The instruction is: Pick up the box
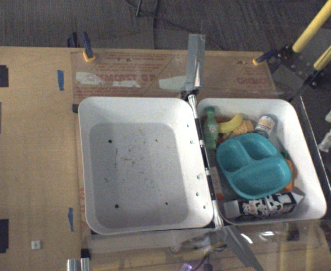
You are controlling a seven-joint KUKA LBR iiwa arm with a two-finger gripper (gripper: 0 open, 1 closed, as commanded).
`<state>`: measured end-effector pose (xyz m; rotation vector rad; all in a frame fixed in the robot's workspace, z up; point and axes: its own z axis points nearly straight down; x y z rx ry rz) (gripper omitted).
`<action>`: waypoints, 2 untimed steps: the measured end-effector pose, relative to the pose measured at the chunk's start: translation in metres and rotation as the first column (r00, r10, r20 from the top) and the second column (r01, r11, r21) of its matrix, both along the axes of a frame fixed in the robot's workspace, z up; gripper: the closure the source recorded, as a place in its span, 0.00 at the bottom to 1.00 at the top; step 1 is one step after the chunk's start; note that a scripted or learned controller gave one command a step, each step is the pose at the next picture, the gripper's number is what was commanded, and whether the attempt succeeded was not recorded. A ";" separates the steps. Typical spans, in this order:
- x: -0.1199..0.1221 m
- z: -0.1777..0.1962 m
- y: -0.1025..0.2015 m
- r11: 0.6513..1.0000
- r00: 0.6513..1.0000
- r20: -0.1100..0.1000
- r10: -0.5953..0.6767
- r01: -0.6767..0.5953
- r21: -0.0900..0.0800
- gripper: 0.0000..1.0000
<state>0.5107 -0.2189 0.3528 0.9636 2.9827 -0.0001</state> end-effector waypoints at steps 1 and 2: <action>-0.024 -0.242 -0.005 0.955 0.955 0.006 0.296 -0.295 -0.005 0.00; -0.030 -0.032 0.004 0.982 0.982 -0.002 0.186 -0.186 0.000 0.00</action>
